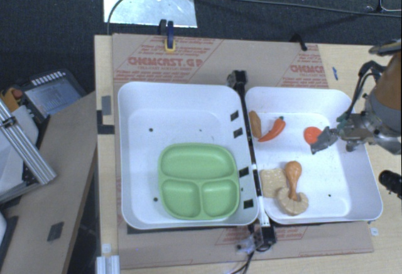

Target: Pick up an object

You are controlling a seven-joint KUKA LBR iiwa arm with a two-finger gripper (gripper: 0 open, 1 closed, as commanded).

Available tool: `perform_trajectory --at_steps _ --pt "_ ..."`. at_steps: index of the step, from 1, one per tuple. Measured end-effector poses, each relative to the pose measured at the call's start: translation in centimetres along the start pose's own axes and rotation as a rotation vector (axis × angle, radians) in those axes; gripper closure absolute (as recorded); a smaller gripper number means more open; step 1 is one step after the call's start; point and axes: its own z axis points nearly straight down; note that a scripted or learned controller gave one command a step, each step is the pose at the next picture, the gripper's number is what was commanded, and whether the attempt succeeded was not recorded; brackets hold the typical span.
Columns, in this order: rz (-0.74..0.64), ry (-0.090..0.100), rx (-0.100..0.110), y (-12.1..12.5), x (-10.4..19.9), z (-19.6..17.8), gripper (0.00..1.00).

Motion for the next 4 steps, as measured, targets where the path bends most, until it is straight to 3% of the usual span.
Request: perform_trajectory --at_steps 1,4 --pt "-0.002 -0.002 -0.009 0.2 0.0 -0.4 0.00" --pt "0.000 0.000 -0.004 0.0 -0.4 15.4 0.00"
